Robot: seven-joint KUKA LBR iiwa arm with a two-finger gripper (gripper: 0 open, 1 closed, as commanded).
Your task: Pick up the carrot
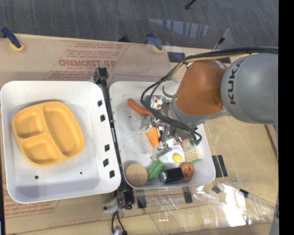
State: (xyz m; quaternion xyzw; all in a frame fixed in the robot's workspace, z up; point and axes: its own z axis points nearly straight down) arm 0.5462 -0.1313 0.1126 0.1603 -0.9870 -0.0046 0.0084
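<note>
You are looking at the carrot (152, 137) lying near the middle of the right bin (118, 131), its long axis running roughly from 11 to 5 o'clock. The pincer (161, 131) is sitting just beside it, toward 3 o'clock, so close that the two may be touching, though you cannot tell for sure. Whether the pincer is wide, narrow or gripping anything is not something you can tell here, since wrist and cables are covering it. The arm (235, 89) is reaching in from 3 o'clock, its wrist bending steeply down over the bin. A sausage (137, 106) is lying at 11 o'clock from the carrot, and an egg (176, 157) at 5 o'clock, both close enough to be crowding a grasp.
</note>
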